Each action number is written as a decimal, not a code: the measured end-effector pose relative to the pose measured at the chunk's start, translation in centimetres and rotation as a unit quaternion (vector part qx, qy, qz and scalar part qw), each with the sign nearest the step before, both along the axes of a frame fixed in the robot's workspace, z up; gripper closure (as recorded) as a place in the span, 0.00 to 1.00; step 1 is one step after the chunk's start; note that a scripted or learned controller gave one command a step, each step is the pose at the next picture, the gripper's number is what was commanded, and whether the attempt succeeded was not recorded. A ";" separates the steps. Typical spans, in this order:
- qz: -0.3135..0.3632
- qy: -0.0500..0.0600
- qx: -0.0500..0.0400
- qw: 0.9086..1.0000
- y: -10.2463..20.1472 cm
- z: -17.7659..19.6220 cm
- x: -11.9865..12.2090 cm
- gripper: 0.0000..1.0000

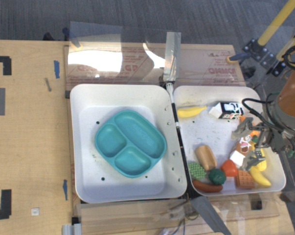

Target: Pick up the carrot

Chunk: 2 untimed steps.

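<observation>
- The gripper (252, 143) hangs low over the right side of the right bin (213, 94). It is a dark tangle of metal and wires, and I cannot tell how wide it is spread or if it grips anything.
- A small orange bit that looks like the carrot (255, 128) peeks out right by the gripper, near the bin's right wall. Most of it is hidden.
- The arm (290, 99) is cut off at the right edge.
- The toys crowd the front and right of the right bin: a tan bread roll (205, 156), a red tomato (229, 168), a green broccoli (216, 176), a red sausage (206, 186) and an orange waffle (243, 178), all close together.
- A yellow banana (191, 112) lies apart near the back wall, with bare white floor in the middle.
- The left bin (83, 146) holds a smooth teal plate (130, 142) with three parts.
- Both bins sit on a light wooden table (25, 131).
</observation>
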State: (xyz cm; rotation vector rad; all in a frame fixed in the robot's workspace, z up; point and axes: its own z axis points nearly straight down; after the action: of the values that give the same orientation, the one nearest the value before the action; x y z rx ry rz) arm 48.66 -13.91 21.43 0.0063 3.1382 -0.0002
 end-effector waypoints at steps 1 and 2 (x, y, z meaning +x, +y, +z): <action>-0.046 0.004 0.001 0.999 -3.1 -11.9 6.8 0.00; 0.014 -0.004 0.001 1.000 4.0 -9.2 14.7 0.00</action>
State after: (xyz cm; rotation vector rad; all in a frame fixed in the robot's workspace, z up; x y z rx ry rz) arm 63.32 -9.88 12.21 -0.0388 3.1309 0.0035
